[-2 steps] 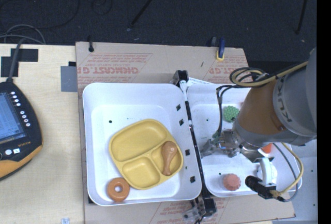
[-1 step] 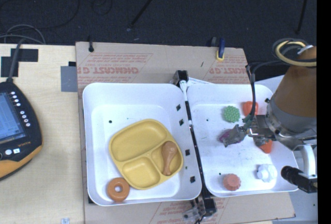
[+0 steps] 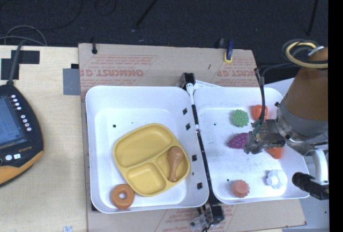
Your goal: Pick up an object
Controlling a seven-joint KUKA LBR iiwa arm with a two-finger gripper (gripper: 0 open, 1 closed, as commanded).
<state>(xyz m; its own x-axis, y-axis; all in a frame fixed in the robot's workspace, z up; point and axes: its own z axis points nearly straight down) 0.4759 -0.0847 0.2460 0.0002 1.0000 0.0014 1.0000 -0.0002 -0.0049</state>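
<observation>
Cardboard (image 3: pixel 161 65) under bins prints "CHEMCAST" upside down | fingers (image 3: pixel 253 144) beside purple grapes (image 3: pixel 238 141): spread unclear

The claw (image 3: pixel 256 142) hangs low in the right bin (image 3: pixel 214 113), just beside purple grapes (image 3: pixel 237 141); left bin (image 3: pixel 102 118) holds a yellow tray (image 3: pixel 140 145).

Gripper (image 3: pixel 256 141) over right bin (image 3: pixel 214 113). Grape cluster (image 3: pixel 237 141) touching it on its left; broccoli (image 3: pixel 239 117) behind-left. Round piece (image 3: pixel 240 188) and small cap-like piece (image 3: pixel 274 179) in front. Left bin (image 3: pixel 102 102) far left: divided plate (image 3: pixel 140 146) bearing drumstick (image 3: pixel 174 162); doughnut (image 3: pixel 122 196) beside plate.
</observation>
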